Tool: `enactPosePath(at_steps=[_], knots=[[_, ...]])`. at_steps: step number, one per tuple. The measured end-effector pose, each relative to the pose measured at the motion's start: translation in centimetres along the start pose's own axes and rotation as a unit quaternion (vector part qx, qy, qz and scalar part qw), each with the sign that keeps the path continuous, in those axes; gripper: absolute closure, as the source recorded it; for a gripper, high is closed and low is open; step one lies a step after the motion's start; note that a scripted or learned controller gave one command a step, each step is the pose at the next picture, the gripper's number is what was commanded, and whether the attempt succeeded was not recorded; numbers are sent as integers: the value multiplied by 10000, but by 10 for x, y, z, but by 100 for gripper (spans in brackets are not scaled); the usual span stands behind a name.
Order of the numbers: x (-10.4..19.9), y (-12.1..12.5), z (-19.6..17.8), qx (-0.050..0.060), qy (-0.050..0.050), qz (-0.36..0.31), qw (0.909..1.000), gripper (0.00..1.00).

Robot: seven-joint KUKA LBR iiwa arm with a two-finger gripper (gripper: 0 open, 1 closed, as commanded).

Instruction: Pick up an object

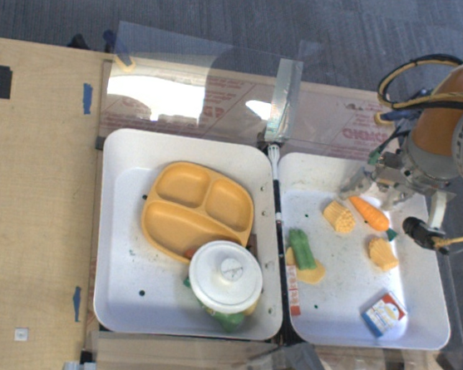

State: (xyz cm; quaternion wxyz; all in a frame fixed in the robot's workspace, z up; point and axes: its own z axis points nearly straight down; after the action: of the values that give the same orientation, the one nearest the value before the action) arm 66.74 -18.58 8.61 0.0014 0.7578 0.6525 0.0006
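My gripper [379,190] hangs over the back of the right bin [428,288], its fingers spread apart and open with nothing between them. Just below its fingertips lies an orange toy carrot [369,214] with a green end. A yellow corn-like chunk [341,217] sits to the carrot's left and a yellow block [383,254] toward the front right of it. Further left lie a green piece [300,247] resting on a small yellow piece [312,274]. A small blue, white and red carton [384,313] stands near the front right corner.
The left bin [117,233] holds an orange divided plate [197,209] and a white lidded cup [226,276] on a green object. A red and white stick [290,277] lies along the right bin's left wall. A clear plastic wall [225,104] rises behind both bins.
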Motion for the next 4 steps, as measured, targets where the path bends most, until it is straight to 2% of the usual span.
enactPosePath(at_steps=[1, 2, 3, 4], knots=[[1, 2, -13, -24, -6, -10, 10000, 100], [60, -5, -143, -62, 20, 749, 9972, 100], [132, -63, -132, 40, 3, 3593, 9332, 100], [146, -101, -208, 4, 10, 4168, 9090, 100]])
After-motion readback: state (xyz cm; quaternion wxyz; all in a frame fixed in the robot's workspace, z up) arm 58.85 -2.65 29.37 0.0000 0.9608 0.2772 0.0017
